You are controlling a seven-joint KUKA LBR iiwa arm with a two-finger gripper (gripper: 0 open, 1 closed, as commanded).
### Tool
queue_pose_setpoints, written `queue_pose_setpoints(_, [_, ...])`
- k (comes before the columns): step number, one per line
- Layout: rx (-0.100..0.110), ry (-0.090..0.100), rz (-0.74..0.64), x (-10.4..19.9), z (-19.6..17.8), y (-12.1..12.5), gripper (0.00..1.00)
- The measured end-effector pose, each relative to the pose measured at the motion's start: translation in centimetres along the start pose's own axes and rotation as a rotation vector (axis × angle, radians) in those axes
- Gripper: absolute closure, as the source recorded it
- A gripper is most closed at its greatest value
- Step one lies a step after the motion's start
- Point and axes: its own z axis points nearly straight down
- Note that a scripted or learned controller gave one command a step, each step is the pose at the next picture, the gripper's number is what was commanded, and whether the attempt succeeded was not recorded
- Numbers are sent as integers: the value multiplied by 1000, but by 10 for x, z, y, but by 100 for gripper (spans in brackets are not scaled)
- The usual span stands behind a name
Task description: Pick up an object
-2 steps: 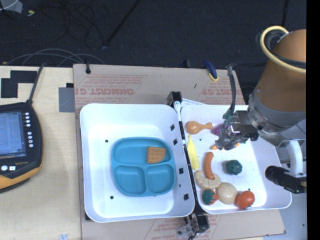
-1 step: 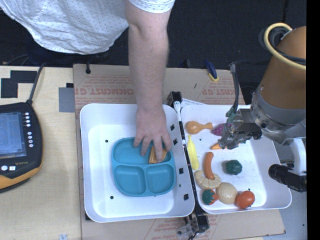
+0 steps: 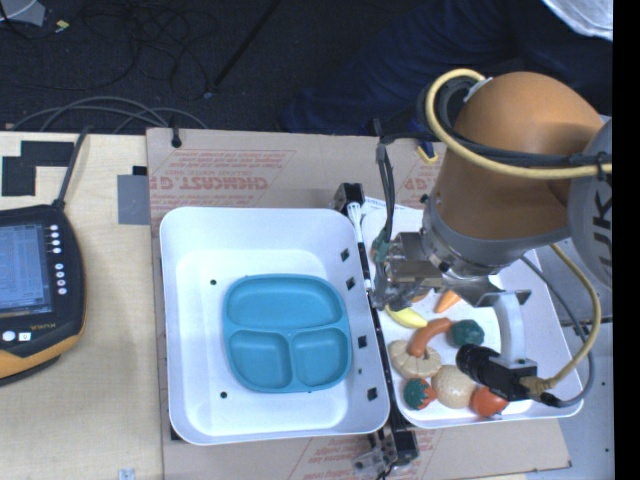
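Clutter is the danger now: the jaws (image 3: 405, 280) sit low at the right bin's (image 3: 545, 308) inner wall, their opening impossible to judge under the bulky wrist, and toys crowd tight just below them. The yellow banana (image 3: 407, 317) lies right beneath, long axis running left-right; a closing pinch could clip the sausage (image 3: 425, 336) beside it, or skid off the curved skin.
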Motion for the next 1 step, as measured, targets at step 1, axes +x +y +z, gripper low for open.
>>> queue_pose_setpoints(1, [-18,1,5,2,-123,1,100])
